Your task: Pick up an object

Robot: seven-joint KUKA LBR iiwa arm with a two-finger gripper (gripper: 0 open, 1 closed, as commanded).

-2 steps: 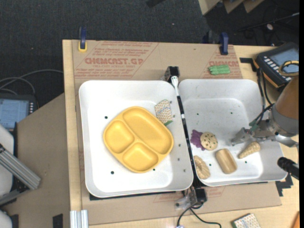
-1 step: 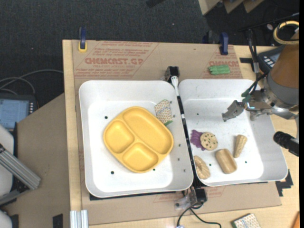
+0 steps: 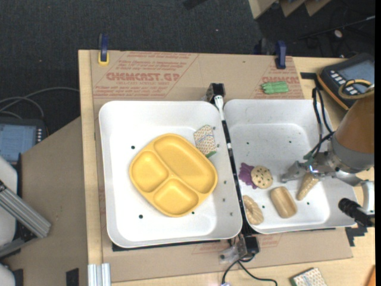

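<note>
Hand (image 3: 305, 173) low in the right white bin (image 3: 280, 121), fingers spread apart, straddling the top of a tan cone-shaped piece (image 3: 307, 187). Nothing lifted; cone lies on bin floor.

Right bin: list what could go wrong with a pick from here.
The gripper sits low by the cone-shaped piece near the right bin wall, so it may nudge rather than grasp it. The bread roll, cookie and purple piece lie close together, so a grab there could catch two.
</note>
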